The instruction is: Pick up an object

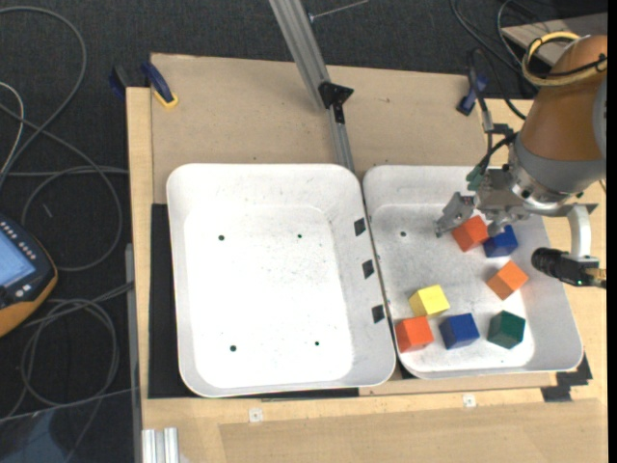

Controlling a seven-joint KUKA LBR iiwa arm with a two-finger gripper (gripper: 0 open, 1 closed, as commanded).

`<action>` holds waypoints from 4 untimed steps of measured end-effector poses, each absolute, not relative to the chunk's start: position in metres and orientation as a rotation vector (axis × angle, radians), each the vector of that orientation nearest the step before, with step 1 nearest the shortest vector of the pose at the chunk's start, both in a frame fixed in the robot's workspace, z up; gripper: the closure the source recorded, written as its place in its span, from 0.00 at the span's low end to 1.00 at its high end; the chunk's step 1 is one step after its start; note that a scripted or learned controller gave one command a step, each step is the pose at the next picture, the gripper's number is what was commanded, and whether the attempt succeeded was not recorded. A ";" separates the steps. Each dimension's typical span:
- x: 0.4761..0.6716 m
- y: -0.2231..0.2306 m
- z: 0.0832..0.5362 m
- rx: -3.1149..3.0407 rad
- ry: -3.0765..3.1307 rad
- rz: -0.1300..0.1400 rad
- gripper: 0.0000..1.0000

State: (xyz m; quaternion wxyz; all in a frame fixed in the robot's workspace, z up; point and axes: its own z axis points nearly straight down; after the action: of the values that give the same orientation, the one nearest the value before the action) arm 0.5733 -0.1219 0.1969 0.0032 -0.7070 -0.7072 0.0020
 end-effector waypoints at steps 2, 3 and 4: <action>0.574 -0.117 0.100 -2.216 -2.217 0.006 0.00; 0.577 -0.117 0.115 -2.222 -2.221 -0.003 1.00; 0.570 -0.117 0.162 -2.224 -2.225 -0.006 1.00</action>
State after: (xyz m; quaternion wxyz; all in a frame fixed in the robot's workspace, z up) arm 0.5704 -0.1175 0.1623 -0.0022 -0.7070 -0.7072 -0.0018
